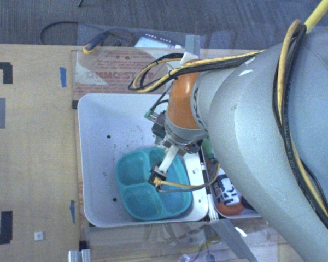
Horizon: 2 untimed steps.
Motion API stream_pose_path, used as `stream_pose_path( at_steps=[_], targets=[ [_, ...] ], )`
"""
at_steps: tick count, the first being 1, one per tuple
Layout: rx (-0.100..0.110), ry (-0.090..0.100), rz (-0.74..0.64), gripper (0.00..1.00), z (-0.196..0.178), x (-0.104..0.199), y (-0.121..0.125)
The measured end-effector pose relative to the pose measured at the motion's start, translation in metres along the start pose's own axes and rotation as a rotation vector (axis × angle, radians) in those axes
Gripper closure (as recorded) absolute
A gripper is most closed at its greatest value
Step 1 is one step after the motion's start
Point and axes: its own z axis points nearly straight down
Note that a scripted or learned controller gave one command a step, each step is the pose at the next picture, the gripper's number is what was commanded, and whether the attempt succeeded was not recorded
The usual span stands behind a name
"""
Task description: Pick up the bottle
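In the right bin, a white bottle [226, 191] with black print and an orange-red end [230, 206] lies close to the front edge. The big grey arm hides part of it. My gripper [176, 141] hangs below the orange wrist band over the left bin [98, 146], at the far right corner of a teal divided tray [147, 187]. It is left of the bottle and apart from it, with the wall between the bins in between. Nothing can be seen held in it.
The teal tray fills the front right of the left bin. A green object [208, 148] peeks out beside the wrist in the right bin. The arm covers most of the right bin. Papers and cables [126, 64] lie behind the bins.
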Motion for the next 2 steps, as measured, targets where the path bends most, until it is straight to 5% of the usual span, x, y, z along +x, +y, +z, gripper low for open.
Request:
stream_pose_path(
  at_steps=[1,2],
  targets=[
    [0.021,-0.048,0.247,1.00,-0.150,0.022,-0.024],
    [0.010,-0.045,0.494,1.00,-0.167,0.041,-0.074]
  ],
)
